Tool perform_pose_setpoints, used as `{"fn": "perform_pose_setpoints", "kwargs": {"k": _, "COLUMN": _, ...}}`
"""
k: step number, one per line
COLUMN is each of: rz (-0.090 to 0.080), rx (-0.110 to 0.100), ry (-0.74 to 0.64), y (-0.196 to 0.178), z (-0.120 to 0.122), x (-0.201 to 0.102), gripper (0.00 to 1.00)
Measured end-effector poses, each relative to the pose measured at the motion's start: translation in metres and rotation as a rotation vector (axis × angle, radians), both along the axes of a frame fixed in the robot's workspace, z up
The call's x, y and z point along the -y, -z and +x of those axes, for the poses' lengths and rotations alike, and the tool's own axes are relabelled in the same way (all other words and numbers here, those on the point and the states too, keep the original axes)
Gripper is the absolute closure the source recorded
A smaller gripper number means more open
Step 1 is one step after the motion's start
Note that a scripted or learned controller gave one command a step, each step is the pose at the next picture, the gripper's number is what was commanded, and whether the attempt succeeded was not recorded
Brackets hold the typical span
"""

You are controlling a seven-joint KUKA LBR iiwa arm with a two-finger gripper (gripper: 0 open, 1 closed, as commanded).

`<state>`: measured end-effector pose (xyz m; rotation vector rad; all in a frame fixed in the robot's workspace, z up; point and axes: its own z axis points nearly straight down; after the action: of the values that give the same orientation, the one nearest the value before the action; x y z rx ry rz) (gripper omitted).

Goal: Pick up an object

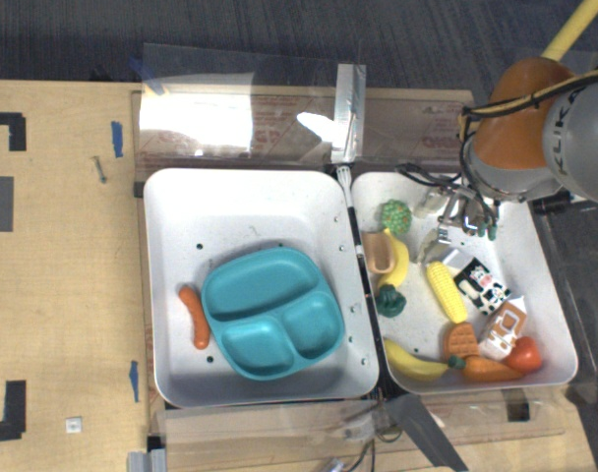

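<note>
My gripper hangs over the back of the right bin, below the orange band of the arm. It is just right of a green broccoli and just above a yellow corn cob. I see nothing held in it. Around it lie a black-and-white toy, a yellow banana beside a tan scoop, and a dark green piece.
At the right bin's front lie a second banana, a brown biscuit, a carrot, a red tomato and a white-orange box. The left bin holds a teal divided plate and an orange sausage.
</note>
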<state>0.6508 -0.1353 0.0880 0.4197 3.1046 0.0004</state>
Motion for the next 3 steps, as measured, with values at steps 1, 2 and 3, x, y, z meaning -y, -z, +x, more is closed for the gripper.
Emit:
{"fn": "perform_pose_setpoints", "kwargs": {"k": 1, "rz": -0.001, "rx": 0.001, "ry": -0.186, "y": -0.001, "z": -0.058, "x": -0.007, "gripper": 0.00}}
{"fn": "perform_pose_setpoints", "kwargs": {"k": 2, "rz": -0.005, "rx": 0.014, "ry": -0.188, "y": -0.015, "z": -0.054, "x": -0.008, "gripper": 1.00}}
{"fn": "perform_pose_setpoints", "kwargs": {"k": 3, "rz": -0.008, "rx": 0.004, "ry": -0.673, "y": -0.103, "z": -0.027, "x": 0.047, "gripper": 1.00}}
